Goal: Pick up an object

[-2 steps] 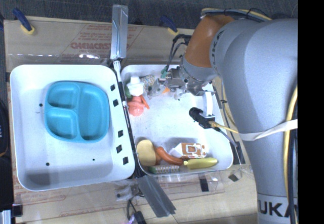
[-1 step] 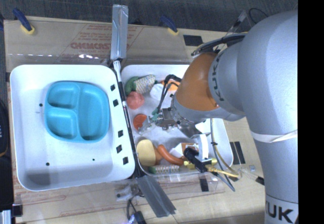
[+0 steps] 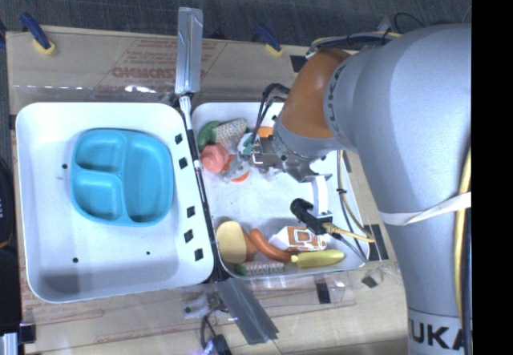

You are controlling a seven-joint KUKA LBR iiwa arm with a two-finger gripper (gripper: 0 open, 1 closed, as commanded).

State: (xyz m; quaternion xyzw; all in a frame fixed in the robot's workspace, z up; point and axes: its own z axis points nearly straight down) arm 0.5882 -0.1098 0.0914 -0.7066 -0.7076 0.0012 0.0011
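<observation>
A blue divided plate [image 3: 123, 175] with three compartments lies in the left white bin [image 3: 32, 209], toward its upper half. A row of black clips [image 3: 189, 209] runs down the wall where the two bins meet. Both bins rest on a cardboard sheet [image 3: 104, 61] with red print on it, held at its far edge by blue clamps [image 3: 37, 33]. A metal bracket [image 3: 189, 49] stands upright behind the gap between the bins, and another grey bracket [image 3: 244, 309] lies at the near edge
</observation>
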